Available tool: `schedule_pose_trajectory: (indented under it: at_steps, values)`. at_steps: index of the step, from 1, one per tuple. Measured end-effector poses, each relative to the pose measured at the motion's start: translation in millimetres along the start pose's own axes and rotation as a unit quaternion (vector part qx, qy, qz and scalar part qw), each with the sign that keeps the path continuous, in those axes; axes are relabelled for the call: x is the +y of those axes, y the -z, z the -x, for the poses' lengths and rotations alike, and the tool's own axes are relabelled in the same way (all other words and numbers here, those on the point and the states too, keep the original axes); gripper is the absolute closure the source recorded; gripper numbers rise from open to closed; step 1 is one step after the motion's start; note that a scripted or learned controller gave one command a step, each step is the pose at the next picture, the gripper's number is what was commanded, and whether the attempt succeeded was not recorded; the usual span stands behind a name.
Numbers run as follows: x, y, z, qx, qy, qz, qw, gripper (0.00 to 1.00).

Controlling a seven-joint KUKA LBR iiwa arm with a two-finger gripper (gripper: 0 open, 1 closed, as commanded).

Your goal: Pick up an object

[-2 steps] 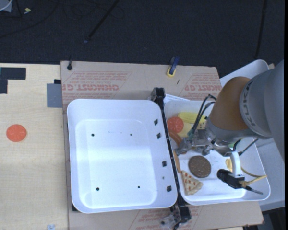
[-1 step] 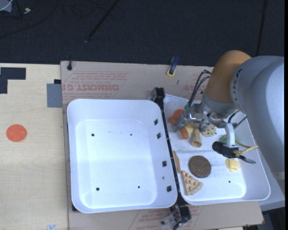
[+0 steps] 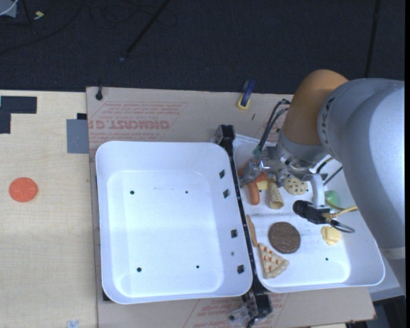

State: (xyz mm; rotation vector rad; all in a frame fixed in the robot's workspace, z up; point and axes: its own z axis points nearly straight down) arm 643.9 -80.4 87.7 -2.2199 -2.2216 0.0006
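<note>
The right white bin (image 3: pixel 342 268) holds several toy food pieces. A brown round cookie (image 3: pixel 284 238) lies near its middle, with a pizza slice (image 3: pixel 272 260) in front of it. An orange-red sausage (image 3: pixel 254 194) and a beige cone-shaped piece (image 3: pixel 275 197) sit by the left wall. A speckled biscuit (image 3: pixel 294 185), a green piece (image 3: pixel 332 199) and a yellow piece (image 3: pixel 331 235) lie further right. My gripper (image 3: pixel 265 171) hangs low over the bin's back left corner, just above the sausage and the cone-shaped piece. The wrist hides what is under it.
The left white bin (image 3: pixel 109 183) stands beside the right one, joined by black clips (image 3: pixel 227 142). An orange disc (image 3: pixel 23 190) lies on the bench at far left. The big grey arm (image 3: pixel 369 149) covers the right bin's back right part.
</note>
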Motion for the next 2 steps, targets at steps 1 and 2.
schedule_pose_trajectory:
  at_steps: [1, 2]
  values:
    - [2, 14, 1, 0.0, 0.001, 0.001, 1.0, 1.0]
    - [2, 106, -55, 0.001, 0.002, 0.004, 1.0, 1.0]
